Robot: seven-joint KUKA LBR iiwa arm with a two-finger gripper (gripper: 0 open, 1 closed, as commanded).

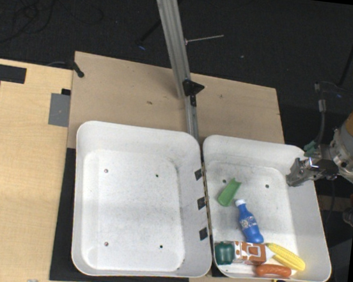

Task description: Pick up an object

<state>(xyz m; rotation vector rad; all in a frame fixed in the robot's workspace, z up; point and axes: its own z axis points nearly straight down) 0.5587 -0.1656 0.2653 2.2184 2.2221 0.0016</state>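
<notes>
I cannot tell how my gripper is set; it is hanging over the right bin's far right rim, carrying nothing I can see. Toward the bin's near edge, well apart from it, I am seeing a green block, a blue bottle, a corn cob, a sausage and a small carton. The left bin is lying alongside.

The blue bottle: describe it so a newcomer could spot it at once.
Look in the right bin, lower middle. The blue bottle lies tilted, white cap toward the green block. It is the only blue item there.
</notes>
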